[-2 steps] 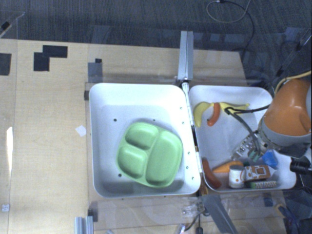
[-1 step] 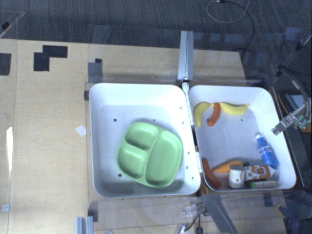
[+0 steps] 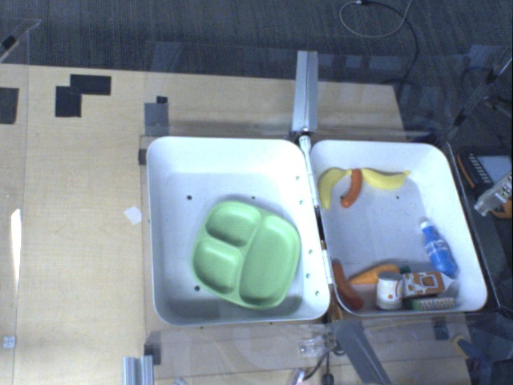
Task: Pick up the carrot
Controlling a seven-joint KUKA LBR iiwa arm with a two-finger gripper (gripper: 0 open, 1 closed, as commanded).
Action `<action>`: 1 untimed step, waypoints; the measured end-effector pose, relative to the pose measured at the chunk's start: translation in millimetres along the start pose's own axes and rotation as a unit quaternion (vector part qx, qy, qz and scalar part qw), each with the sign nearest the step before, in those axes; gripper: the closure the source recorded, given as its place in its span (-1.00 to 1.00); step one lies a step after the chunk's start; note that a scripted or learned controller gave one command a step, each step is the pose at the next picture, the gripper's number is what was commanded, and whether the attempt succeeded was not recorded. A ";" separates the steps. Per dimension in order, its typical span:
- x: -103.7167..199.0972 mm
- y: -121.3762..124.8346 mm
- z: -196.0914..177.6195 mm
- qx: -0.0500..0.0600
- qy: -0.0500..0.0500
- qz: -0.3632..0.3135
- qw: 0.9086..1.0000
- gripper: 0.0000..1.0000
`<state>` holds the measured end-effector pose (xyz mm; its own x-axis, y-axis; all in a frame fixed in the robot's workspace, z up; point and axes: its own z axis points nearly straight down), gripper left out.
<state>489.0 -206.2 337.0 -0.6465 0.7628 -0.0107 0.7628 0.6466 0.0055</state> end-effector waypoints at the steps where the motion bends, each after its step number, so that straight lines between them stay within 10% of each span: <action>1: 2.7 -0.6 163.1 0.001 0.003 0.022 1.000 1.00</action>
<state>488.6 -205.3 173.8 -0.6118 0.7910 -0.0046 0.7910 0.6118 0.0031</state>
